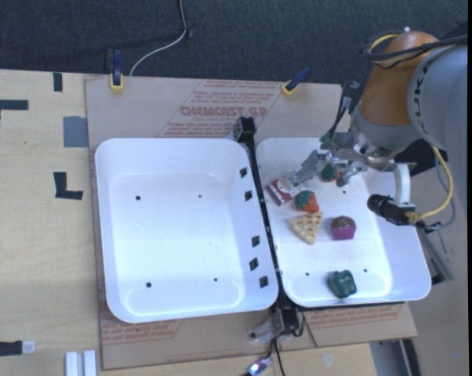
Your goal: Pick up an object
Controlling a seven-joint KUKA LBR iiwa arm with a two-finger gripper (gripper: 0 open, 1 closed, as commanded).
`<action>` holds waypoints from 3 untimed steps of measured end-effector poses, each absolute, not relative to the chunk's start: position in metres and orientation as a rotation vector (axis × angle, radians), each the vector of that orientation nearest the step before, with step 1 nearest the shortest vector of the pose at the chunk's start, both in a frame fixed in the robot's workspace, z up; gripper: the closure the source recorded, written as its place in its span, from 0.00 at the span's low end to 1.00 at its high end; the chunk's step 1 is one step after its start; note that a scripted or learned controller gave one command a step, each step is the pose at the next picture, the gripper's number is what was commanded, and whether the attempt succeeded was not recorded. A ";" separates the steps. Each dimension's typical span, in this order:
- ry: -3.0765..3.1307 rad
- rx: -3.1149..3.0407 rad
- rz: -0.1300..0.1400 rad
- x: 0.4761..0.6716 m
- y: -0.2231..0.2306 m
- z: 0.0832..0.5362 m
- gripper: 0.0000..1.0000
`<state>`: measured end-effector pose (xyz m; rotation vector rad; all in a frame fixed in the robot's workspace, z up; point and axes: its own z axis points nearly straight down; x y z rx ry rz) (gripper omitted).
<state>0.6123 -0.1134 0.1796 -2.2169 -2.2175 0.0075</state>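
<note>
1. Pale wooden bench top [32, 210] under a brown cardboard sheet [212, 108], and on that sheet two shallow white bins side by side: the left bin [110, 163] and the right bin [401, 280], which carries all the small toys.
2. Toys in the right bin, as I read them: a red-and-white wrapped packet [279, 190] up against the divider, an orange-red strawberry-like piece with a green top [306, 201], a tan wedge like a cheese or pizza slice [306, 227], a dark maroon round piece [343, 227], and a dark green pepper-like lump [342, 283] well apart near the front rim.
3. What the coming move turns on: the grey two-finger gripper [313, 167] hangs at the back of the right bin, and the nearest toys lie just in front of it and slightly toward the divider. The packet and the strawberry piece are closest; the wedge sits just beyond them.
4. The packet's long axis runs slantwise, roughly in line with the gripper's reach.
5. Whether the fingers are spread or pressed together I cannot tell; nothing is visibly pinched between them.
6. Arm pose: the grey arm with the orange band [393, 77] comes in from the right, wrist bent down and pointing left toward the divider, with a small green bit [328, 173] close by its wrist.
</note>
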 end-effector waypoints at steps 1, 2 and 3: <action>-2.233 -2.228 -0.006 0.566 -0.097 0.084 0.00; -2.234 -2.233 -0.010 0.569 -0.099 0.101 1.00; -2.235 -2.220 -0.014 0.567 -0.051 0.262 1.00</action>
